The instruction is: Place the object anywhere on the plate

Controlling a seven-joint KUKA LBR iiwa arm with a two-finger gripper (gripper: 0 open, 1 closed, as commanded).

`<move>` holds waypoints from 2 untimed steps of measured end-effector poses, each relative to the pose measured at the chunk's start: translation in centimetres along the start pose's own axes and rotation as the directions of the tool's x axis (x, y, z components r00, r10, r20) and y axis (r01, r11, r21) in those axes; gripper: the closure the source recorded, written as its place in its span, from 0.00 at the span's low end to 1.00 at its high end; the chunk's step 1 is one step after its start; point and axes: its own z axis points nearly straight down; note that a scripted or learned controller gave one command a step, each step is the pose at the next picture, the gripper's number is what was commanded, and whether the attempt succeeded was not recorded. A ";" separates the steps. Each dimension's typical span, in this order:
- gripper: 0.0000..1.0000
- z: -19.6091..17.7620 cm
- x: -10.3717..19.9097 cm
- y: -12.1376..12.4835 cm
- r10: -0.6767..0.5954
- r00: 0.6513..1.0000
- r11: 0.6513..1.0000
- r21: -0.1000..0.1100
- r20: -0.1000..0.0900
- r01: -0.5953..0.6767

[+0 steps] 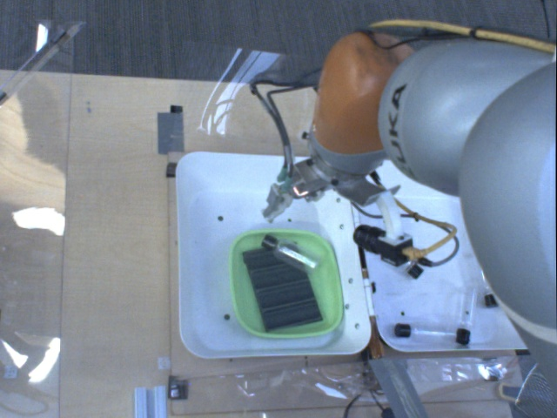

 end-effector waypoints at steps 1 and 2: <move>0.00 4.0 3.4 6.9 0.050 0.999 0.999 0.003 -0.001 -0.050; 1.00 2.8 3.5 7.1 0.043 0.999 0.999 -0.005 0.001 -0.043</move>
